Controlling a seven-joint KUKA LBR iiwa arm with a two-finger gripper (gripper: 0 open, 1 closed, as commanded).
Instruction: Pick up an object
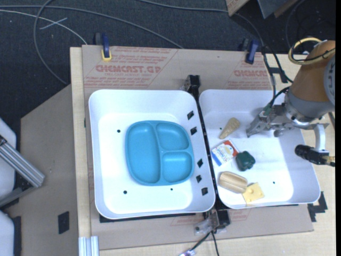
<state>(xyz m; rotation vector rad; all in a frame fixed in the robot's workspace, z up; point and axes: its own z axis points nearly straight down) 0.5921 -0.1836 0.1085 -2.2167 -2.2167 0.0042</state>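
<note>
The right bin (pixel 298 191) holds several small objects: a tan cone-shaped piece (pixel 230 127), a white packet with red and blue print (pixel 224 152), a dark green lump (pixel 245 160), a beige bread-like roll (pixel 233 182) and a yellow cheese wedge (pixel 253 192). My gripper (pixel 265 125) hangs over the bin's upper middle, right of the cone and above the green lump. Nothing shows between its metal fingers.
The left bin (pixel 106 196) carries a blue three-compartment plate (pixel 159 152). Black clips run along the divider between the bins (pixel 198 143). Clamps sit at the board's back edge (pixel 106 47). Cables trail over the dark floor behind.
</note>
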